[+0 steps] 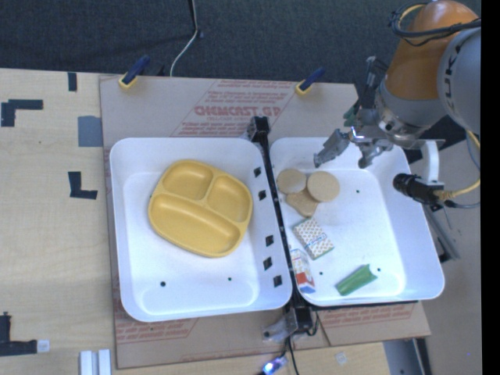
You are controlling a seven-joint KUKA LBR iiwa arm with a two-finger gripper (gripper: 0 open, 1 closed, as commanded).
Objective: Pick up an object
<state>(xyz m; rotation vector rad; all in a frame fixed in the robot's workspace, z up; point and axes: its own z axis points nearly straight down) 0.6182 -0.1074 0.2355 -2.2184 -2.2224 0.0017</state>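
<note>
I see my end effector [344,154], fingers spread wide and holding nothing, above the right bin [391,233] just beside three round tan discs [306,188].

Arm [437,53] cropped at right edge

cardboard sheet [234,108] under both bins | blue clamp [133,71] at its back-left corner | blue clamp [310,78] at back edge, right | black cable [190,30] on dark cloth [94,14] behind
</note>
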